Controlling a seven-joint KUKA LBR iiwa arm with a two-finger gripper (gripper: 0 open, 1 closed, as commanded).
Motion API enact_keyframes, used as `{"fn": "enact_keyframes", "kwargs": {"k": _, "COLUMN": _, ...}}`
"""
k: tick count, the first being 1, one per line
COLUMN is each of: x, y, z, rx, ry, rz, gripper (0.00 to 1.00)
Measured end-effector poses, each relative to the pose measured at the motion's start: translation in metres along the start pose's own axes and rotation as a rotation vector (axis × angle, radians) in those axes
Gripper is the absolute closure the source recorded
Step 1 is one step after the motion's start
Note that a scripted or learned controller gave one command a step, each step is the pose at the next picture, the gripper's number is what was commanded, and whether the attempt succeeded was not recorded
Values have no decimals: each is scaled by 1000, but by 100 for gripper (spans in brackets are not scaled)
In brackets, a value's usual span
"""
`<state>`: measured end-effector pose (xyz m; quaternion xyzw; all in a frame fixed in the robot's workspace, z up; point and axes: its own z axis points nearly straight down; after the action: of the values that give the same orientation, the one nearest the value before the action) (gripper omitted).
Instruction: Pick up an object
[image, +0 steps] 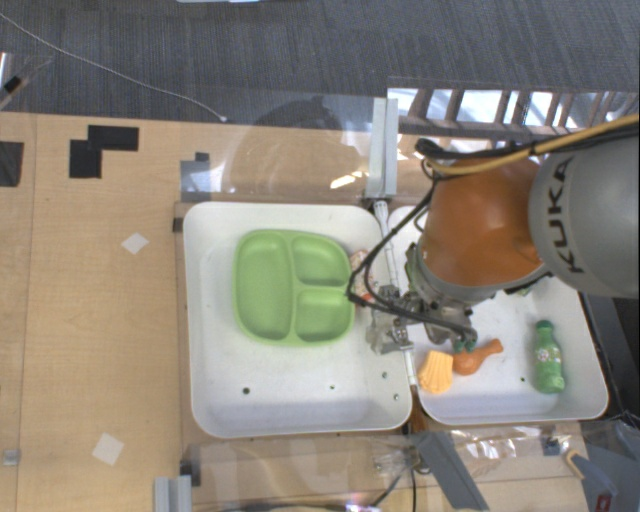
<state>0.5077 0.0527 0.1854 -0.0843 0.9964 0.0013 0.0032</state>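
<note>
In the right bin (580, 405), a yellow ridged corn-like piece (436, 371) lies near the front left corner. An orange drumstick-shaped toy (478, 358) rests right beside it. A small green bottle (546, 356) lies toward the right wall. My gripper (393, 332) hangs low over the divider between the two bins, just up and left of the yellow piece. The grey and orange arm (480, 225) hides the back half of the right bin. Nothing can be made out in the gripper.
The left bin (290, 400) holds a green divided plate (293, 287) in its back half, close to my gripper's left side. Cables (385, 250) run from the wrist down past the plate's right edge. A metal post (381, 150) stands behind the bins.
</note>
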Motion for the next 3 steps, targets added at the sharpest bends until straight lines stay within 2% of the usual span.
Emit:
{"fn": "enact_keyframes", "kwargs": {"k": 1, "x": -19, "y": 62, "z": 66, "rx": -6, "ry": -12, "rz": 506, "gripper": 100}}
{"fn": "enact_keyframes", "kwargs": {"k": 2, "x": -13, "y": 121, "z": 20, "rx": -1, "ry": -3, "rz": 361, "gripper": 100}}
{"fn": "enact_keyframes", "kwargs": {"k": 3, "x": -29, "y": 159, "z": 23, "rx": 2, "ry": 2, "rz": 913, "gripper": 100}}
